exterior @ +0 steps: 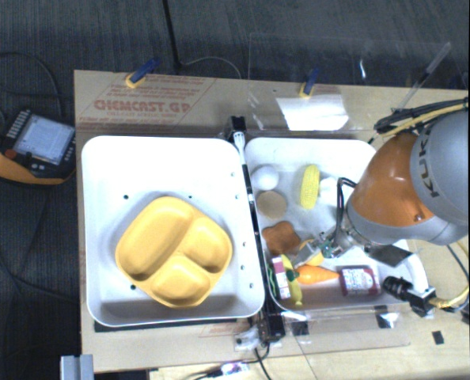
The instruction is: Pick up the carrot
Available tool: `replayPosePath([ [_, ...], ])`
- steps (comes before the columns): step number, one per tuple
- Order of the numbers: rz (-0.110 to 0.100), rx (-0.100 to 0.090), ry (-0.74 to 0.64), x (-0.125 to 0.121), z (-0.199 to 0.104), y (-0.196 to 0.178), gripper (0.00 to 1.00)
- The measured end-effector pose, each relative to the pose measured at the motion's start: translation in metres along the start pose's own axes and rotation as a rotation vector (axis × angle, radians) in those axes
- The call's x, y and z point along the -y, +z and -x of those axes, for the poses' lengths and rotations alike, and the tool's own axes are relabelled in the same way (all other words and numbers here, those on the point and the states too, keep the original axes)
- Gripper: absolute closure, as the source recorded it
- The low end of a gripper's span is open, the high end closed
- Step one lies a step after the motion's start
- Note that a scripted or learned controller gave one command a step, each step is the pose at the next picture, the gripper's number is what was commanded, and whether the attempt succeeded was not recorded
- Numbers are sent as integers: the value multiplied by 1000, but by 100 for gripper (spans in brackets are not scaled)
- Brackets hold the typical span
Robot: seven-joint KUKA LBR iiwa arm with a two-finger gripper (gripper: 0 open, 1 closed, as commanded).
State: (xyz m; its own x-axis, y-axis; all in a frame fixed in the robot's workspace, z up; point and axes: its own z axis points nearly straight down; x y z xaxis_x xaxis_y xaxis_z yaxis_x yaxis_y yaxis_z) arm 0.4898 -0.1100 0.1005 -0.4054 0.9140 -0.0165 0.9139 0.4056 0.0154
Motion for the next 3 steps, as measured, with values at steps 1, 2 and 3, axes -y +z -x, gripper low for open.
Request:
replayPosePath([
  [1, -3, -6, 158, -1, -5, 9, 100],
  [2, -3, -6, 158, -1, -5, -1, 100],
  [3, -4, -6, 158, -1, -5, -10, 100],
])
